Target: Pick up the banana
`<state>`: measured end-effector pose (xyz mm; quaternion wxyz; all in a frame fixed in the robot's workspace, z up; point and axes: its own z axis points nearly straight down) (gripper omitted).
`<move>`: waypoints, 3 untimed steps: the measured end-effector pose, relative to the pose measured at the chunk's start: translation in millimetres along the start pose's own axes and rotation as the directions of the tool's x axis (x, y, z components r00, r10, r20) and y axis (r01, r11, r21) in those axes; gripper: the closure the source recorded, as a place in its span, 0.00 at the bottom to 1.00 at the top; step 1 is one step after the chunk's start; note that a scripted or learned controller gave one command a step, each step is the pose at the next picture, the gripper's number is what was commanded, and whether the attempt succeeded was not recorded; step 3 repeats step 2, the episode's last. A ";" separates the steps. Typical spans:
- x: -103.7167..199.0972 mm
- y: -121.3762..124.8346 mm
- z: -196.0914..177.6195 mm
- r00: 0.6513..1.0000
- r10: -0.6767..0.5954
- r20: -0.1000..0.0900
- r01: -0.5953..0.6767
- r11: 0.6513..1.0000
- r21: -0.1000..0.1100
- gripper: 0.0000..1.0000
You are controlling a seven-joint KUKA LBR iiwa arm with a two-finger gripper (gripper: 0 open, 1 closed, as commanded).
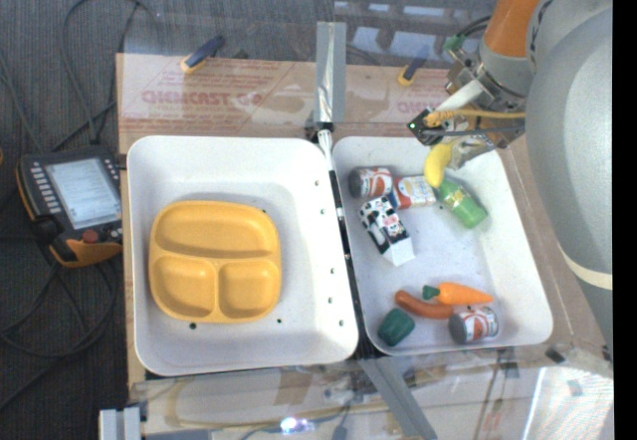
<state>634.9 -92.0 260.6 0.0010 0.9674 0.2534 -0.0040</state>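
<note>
Gripper point(450, 134) closed on banana point(436, 167), hanging just above right bin's point(528, 259) back, over green bottle point(464, 206) and cans. Gripped at top end so banana hangs free.

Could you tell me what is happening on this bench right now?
The arm reaches in over the right bin, its gripper right above the banana at the bin's far end. Whether it has a hold on the banana cannot be told. A green bottle, cans, a carton, a carrot and other pieces lie in that bin. The left bin holds a yellow tray.
</note>
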 end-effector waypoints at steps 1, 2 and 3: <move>-38.4 15.0 -25.5 0.994 0.107 0.000 -0.107 0.994 0.002 1.00; 8.0 -31.2 -1.8 0.987 -0.160 0.001 0.160 0.987 0.002 1.00; 8.0 -31.2 -1.8 0.987 -0.160 0.001 0.160 0.987 0.002 1.00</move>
